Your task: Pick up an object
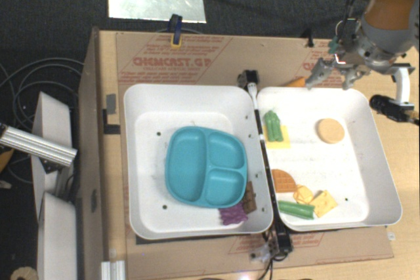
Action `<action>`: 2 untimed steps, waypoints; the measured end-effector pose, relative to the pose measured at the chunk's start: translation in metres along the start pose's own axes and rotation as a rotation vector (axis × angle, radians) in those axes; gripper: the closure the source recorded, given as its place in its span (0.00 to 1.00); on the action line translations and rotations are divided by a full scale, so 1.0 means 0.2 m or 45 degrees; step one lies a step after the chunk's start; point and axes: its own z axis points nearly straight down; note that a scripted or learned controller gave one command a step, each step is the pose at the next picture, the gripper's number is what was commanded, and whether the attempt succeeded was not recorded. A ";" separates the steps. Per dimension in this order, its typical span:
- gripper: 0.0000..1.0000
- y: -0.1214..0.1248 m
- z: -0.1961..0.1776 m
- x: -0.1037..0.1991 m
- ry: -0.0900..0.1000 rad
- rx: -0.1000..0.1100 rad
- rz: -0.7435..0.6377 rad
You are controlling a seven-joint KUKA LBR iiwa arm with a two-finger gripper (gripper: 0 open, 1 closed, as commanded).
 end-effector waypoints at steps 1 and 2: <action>0.00 0.01 0.33 0.17 0.003 0.007 -0.006; 0.00 -0.08 0.41 0.31 0.002 0.006 -0.005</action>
